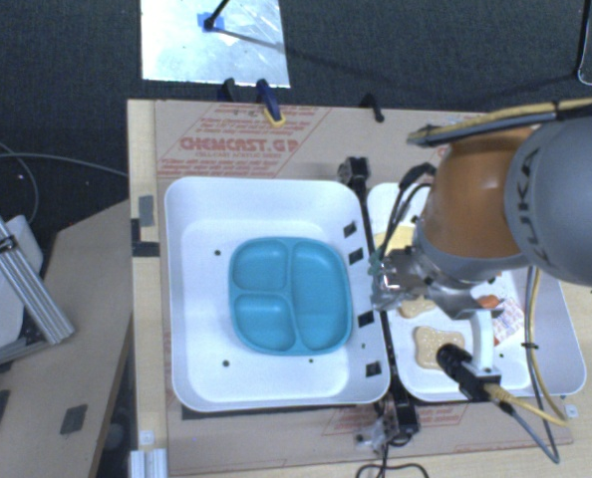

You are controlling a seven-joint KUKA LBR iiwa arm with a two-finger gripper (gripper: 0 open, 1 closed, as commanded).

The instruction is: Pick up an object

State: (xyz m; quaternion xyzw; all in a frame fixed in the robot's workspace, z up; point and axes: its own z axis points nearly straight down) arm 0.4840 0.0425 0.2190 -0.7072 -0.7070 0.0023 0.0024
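Reaching down into the right bin (555, 366), the tool (408, 289) sits among small objects; a tan toast-shaped piece (434, 343) lies just beside it. The wrist hides its state, so I cannot tell. A descent landing between pieces could close on nothing.

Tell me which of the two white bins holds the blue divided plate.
The left bin, away from the arm: the blue divided plate lies flat in its middle. The right bin sits under the arm with small tan pieces.
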